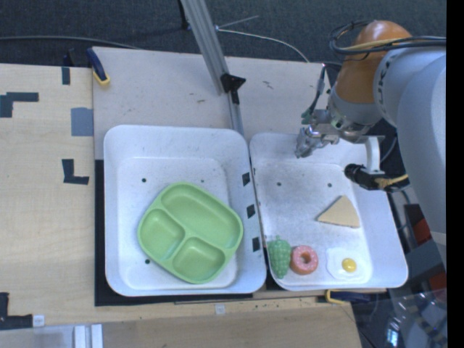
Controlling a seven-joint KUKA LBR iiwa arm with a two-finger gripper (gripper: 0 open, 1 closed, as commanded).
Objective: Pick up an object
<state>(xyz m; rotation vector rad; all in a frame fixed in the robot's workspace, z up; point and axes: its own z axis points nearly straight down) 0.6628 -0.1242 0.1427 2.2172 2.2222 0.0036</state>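
Observation:
The right bin (290, 194) holds a tan cheese wedge (339, 213) at mid right. Along its near edge lie a green bumpy toy (279, 258), a pink doughnut (304, 259) and a fried egg (348, 265). My gripper (304, 147) hangs over the far left corner of the right bin, well away from all of them. Nothing shows between its fingers.
The left bin (119, 194) holds a green divided plate (190, 232). A slanted metal pole (210, 42) rises behind the bins. The bare middle of the right bin lies between my gripper and the objects.

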